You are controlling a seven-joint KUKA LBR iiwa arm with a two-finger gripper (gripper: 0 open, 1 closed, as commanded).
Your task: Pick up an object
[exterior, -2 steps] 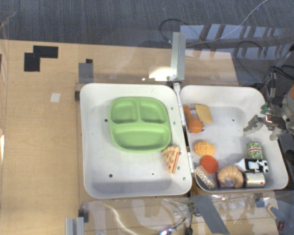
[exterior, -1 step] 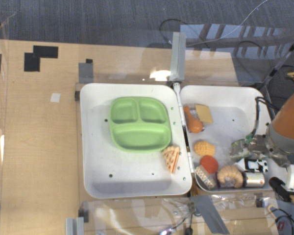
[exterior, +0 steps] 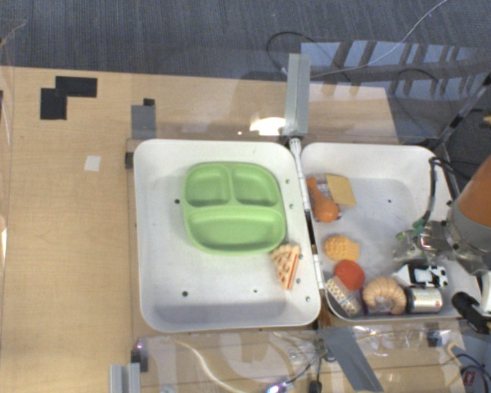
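Note:
The right bin (exterior: 385, 166) holds several toy foods: an orange carrot-like piece (exterior: 322, 203), a tan cracker square (exterior: 340, 190), a round orange waffle piece (exterior: 341, 247), a red tomato (exterior: 349, 274), a tan croissant (exterior: 384, 295), a wrapped bar (exterior: 342, 297) and a small can (exterior: 425, 301). A pizza slice (exterior: 286, 264) lies in the left bin (exterior: 159, 244) at the corner of a green divided plate (exterior: 231, 206). My gripper (exterior: 421, 256) hangs low over the right bin's right side, just above the can and right of the croissant.
The arm (exterior: 484, 199) with its orange band comes in from the right edge, with cables (exterior: 436, 182) alongside. A metal post (exterior: 297, 97) stands behind the divider between the bins. Wooden bench (exterior: 57, 219) lies to the left.

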